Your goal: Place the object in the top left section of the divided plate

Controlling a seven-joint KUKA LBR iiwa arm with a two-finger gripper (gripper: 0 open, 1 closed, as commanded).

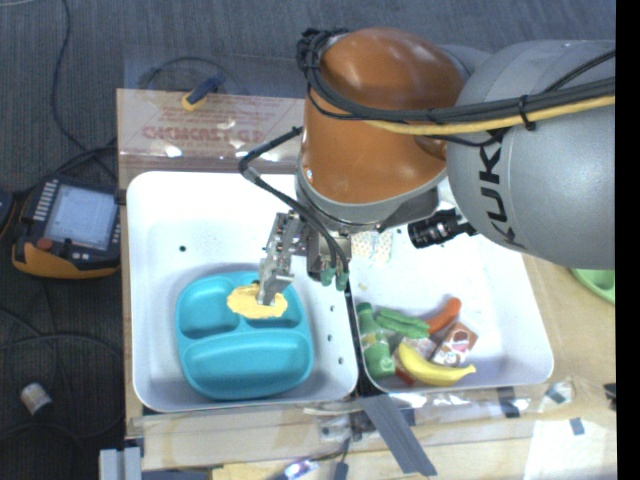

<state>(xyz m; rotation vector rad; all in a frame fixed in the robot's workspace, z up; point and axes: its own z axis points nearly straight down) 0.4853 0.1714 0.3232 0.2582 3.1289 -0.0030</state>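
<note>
Two white bins (150, 268) sit side by side. One blue divided plate (240, 348) lies in the left bin, with one yellow object (255, 303) on it. The right bin holds one banana (432, 368) among a small heap of toy foods. One robot arm (400, 138) reaches over.

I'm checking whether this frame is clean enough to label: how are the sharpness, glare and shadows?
Camera view: even, soft lighting; the white left bin looks bright, washing out its surface detail; the end effector and yellow object on the blue divided plate look slightly soft; faint shadow under the arm's orange band; the banana reads clearly.
</note>
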